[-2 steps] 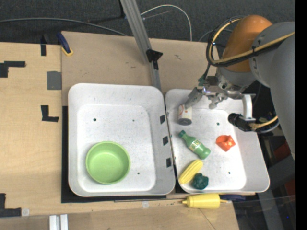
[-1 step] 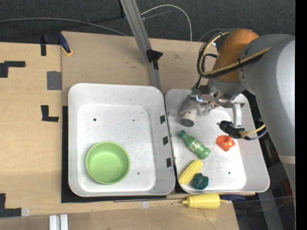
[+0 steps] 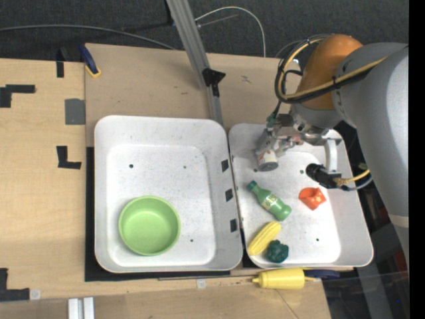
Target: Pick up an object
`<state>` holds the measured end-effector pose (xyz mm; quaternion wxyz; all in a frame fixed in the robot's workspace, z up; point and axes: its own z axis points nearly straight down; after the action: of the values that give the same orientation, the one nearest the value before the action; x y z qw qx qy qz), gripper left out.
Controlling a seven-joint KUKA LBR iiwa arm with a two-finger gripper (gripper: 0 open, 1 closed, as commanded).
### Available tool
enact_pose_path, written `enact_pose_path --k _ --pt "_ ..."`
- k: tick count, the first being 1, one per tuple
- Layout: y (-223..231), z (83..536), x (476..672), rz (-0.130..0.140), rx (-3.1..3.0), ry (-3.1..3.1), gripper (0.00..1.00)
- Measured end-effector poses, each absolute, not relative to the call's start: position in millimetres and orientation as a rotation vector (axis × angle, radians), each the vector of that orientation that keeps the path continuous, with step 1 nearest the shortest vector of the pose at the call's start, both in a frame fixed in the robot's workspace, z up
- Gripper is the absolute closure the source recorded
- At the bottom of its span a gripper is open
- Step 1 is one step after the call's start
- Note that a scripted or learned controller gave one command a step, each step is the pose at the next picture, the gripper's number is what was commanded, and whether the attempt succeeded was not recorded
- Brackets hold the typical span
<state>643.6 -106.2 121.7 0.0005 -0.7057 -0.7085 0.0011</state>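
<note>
My pincer hung low over the far left part of the right-hand shallow white plastic bin, close to the wall it shares with the left-hand white bin. How wide it stood, and whether it had anything, I could not tell from above; a small pale shape sat at its tip, too blurred to name.

The nearest candidate, as I judged it, was the small green plastic bottle with a pale label. It lay on its side toward the bin's near edge from my pincer, not touching it, its long axis running slantwise from the shared wall toward the bin's near right corner. A grasp would have had to close across that axis.

Beyond it, nearer the near edge, lay a yellow toy corn cob touching a dark green lumpy toy. An orange-red blocky toy sat well apart toward the right wall. A light green plastic bowl rested in the left bin's near left corner, and a yellow plastic bottle lay on the counter just beyond the right bin's near edge.
</note>
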Motion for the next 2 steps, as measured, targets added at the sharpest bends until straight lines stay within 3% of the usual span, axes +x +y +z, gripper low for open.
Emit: enact_pose_path --k 2 --pt "-104 239 645.1 -0.005 -2.222 -2.227 1.00"
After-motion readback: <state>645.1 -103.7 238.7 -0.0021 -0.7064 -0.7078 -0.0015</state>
